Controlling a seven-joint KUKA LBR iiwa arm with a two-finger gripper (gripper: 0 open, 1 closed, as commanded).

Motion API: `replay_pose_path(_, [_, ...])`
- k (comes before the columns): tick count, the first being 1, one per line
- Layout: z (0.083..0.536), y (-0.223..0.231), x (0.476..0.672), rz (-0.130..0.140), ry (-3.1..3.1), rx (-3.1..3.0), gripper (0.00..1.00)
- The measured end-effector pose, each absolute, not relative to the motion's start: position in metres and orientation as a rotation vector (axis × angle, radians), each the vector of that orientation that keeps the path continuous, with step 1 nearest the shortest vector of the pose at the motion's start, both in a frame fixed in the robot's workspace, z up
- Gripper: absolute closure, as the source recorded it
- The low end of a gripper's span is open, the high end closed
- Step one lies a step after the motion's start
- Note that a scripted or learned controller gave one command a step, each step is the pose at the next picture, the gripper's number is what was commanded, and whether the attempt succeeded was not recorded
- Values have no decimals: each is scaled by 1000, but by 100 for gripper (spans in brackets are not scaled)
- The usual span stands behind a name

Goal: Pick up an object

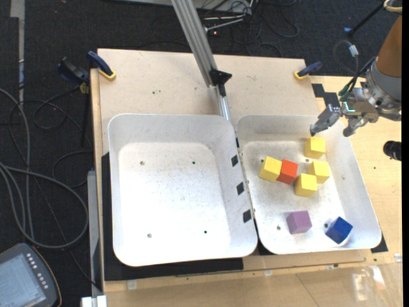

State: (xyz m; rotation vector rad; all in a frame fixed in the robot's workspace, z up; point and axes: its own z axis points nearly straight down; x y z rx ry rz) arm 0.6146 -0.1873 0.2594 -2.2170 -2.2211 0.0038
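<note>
Bench (166, 82): no legible writing; fingers (333, 121) spread above yellow cube (314, 147).

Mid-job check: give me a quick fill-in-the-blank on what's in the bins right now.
1. All the blocks lie in the ____ bin.
2. The orange block touches a ____ block on its left.
3. The gripper hovers open above the ____ corner of that bin.
4. The purple block lies left of the ____ block.

Missing words: right; yellow; far right; blue
</note>
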Motion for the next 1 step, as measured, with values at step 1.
replay_pose_path(1, [262, -187, 615, 1, -2225, -2218, 0])
